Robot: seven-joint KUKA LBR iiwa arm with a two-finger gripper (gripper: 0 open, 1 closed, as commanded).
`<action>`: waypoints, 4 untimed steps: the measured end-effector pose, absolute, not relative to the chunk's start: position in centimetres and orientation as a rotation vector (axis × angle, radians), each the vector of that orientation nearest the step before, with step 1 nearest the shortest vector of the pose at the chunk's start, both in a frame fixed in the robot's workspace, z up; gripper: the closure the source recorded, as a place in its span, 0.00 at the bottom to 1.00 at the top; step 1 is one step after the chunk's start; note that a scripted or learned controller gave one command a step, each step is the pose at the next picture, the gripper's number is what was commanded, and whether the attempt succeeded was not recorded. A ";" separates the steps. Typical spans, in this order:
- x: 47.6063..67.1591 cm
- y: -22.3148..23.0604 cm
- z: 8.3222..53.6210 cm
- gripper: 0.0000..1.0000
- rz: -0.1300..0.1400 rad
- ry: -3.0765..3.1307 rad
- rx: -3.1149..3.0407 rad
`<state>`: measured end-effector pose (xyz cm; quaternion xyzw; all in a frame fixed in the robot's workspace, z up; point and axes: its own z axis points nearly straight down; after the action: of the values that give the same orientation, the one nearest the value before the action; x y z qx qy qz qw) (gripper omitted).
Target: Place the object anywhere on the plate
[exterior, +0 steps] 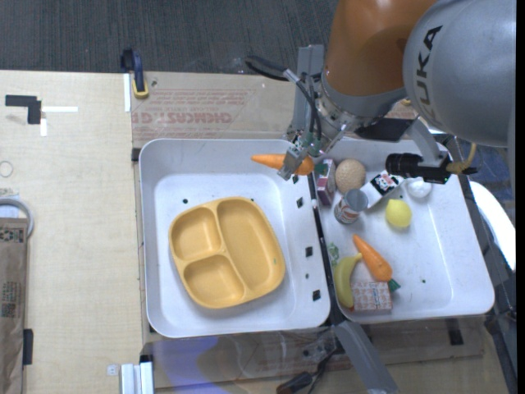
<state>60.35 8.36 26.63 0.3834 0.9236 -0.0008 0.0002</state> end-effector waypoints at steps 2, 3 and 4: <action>56.1 8.1 20.2 1.00 -0.003 2.962 1.050; 56.2 8.0 21.1 1.00 -0.003 2.959 1.055; 55.5 7.4 33.3 1.00 0.000 3.009 0.896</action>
<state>55.46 7.38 33.26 0.2855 0.9584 -0.0002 0.0011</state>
